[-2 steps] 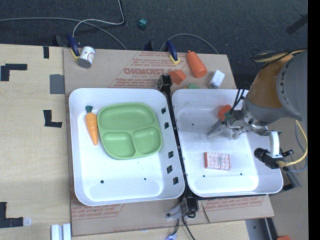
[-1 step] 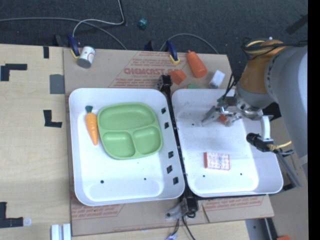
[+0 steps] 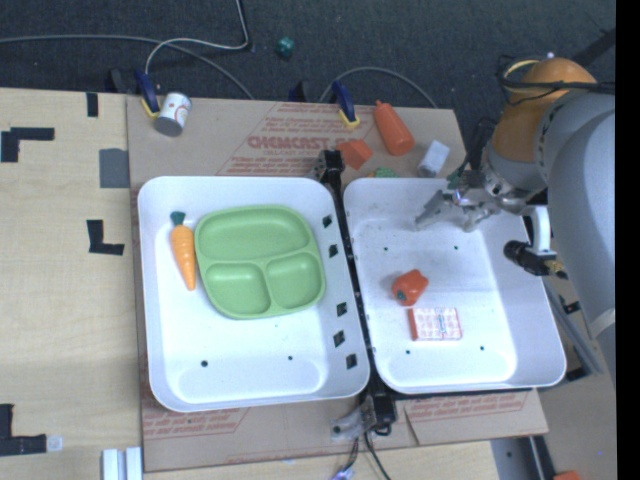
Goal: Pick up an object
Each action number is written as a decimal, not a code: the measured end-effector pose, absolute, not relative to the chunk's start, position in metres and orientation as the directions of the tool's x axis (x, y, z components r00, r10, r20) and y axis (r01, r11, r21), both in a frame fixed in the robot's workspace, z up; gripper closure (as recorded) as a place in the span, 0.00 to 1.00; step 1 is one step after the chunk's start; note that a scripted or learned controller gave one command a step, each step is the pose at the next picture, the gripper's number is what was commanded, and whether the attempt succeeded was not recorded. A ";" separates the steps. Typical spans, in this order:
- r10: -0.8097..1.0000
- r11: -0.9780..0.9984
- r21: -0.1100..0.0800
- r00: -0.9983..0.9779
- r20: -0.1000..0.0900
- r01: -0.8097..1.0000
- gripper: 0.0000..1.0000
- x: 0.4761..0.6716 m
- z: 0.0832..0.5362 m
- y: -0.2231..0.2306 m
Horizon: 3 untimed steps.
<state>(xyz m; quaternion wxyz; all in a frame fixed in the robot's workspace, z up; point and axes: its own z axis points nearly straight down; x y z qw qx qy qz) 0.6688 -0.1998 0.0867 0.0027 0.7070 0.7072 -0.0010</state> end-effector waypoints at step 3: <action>1.000 0.001 0.008 -0.001 -0.002 1.000 0.00 0.498 0.087 -0.104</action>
